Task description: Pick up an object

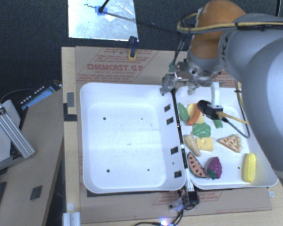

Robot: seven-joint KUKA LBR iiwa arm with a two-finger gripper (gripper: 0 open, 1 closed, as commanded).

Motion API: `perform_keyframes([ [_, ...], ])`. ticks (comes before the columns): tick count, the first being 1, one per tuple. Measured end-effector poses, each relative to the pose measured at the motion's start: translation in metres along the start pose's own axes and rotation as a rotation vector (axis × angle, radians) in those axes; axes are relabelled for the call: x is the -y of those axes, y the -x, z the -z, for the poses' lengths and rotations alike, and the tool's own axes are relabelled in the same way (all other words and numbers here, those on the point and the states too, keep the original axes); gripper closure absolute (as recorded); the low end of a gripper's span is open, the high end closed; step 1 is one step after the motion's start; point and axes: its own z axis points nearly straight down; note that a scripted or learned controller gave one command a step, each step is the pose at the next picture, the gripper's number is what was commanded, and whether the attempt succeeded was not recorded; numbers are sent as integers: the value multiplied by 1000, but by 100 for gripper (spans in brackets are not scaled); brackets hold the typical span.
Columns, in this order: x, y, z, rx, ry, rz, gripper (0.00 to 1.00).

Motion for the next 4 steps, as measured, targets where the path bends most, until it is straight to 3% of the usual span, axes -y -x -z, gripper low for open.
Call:
perform_keyframes([
  [1, 0, 4, 11, 1, 2, -4, 100],
  [2, -2, -85, 124, -2, 10, 2, 100],
  [3, 2, -157, 187, -3, 7, 2, 100],
  [4, -1, -196, 346, -5, 17, -1, 100],
])
